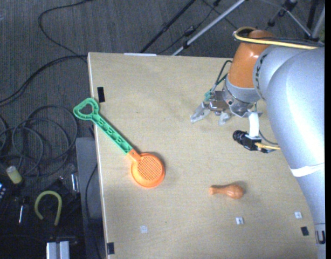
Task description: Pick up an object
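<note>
A toy strainer with a green handle and a round orange mesh head lies on the tan bench surface, at its left side. A small orange drumstick-shaped toy lies nearer the front right. My gripper hangs over the surface's right middle, below the orange wrist band. Its two silvery fingers are spread apart with nothing between them. It is well above and right of the strainer and some way behind the drumstick toy.
The grey arm covers the right part of the surface. A black cable connector hangs beside the wrist. Cables, tripod legs and a green hook lie on the dark floor to the left and behind.
</note>
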Robot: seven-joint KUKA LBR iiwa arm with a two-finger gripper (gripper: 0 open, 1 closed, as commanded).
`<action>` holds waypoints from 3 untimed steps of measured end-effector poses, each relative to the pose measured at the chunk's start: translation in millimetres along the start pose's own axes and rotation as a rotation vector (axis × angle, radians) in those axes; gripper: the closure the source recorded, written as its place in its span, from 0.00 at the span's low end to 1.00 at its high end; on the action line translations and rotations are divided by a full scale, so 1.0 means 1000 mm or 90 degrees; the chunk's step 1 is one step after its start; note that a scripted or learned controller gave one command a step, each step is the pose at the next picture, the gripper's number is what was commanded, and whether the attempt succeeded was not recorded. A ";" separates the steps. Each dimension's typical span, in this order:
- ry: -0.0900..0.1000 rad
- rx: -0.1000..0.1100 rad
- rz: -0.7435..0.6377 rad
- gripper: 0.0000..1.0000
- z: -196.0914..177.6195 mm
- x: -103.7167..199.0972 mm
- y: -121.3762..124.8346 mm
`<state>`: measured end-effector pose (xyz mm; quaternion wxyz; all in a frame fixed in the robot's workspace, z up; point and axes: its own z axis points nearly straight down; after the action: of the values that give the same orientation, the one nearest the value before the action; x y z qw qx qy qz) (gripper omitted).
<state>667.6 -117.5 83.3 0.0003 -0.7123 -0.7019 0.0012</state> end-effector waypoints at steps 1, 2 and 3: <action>-0.001 -0.001 -0.051 0.00 -0.001 -0.065 0.001; -0.002 -0.003 -0.417 0.00 -0.002 -0.106 0.003; -0.003 -0.005 -0.417 1.00 -0.012 -0.105 0.004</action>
<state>670.1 -222.7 95.5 -0.0038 -0.4488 -0.8936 -0.0002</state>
